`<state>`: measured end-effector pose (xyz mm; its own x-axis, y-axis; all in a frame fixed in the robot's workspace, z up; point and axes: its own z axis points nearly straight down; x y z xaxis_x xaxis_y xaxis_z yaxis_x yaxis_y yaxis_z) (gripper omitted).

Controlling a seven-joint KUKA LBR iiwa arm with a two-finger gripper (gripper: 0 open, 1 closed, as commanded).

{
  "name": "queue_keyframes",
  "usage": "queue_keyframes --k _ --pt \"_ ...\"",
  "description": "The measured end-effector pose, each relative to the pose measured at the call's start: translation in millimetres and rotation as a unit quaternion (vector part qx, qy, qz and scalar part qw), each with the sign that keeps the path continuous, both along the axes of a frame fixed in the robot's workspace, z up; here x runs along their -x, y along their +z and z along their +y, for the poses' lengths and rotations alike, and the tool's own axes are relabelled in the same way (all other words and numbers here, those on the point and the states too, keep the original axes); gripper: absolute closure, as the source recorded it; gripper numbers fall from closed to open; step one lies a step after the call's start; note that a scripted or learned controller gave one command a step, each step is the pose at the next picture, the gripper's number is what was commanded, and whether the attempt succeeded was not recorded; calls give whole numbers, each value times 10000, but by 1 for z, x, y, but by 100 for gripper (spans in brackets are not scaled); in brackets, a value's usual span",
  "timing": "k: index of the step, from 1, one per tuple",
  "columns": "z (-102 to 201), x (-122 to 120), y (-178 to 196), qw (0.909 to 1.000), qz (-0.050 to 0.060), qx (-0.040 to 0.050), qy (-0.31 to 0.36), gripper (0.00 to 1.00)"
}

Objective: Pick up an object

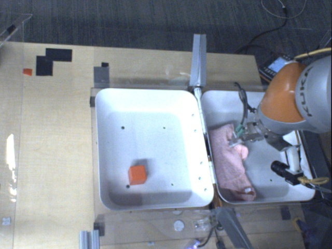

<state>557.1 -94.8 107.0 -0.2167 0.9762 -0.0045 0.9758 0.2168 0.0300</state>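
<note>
Robot lab: bench, white bins

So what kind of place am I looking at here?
Most likely a robotics lab test bench. A grey and orange robot arm reaches over two white bins on a wooden bench; one bin holds an orange block, the other a pink cloth.

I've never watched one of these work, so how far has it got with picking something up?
Done: the grey arm's end effector is down in the right white bin, at the crumpled pink cloth. Nothing looks lifted yet. The small orange block lies untouched in the left white bin.
</note>
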Motion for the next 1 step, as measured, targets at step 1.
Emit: queue_keyframes --k 1 --pt "32 -69 80 9975 98 30 701 100"
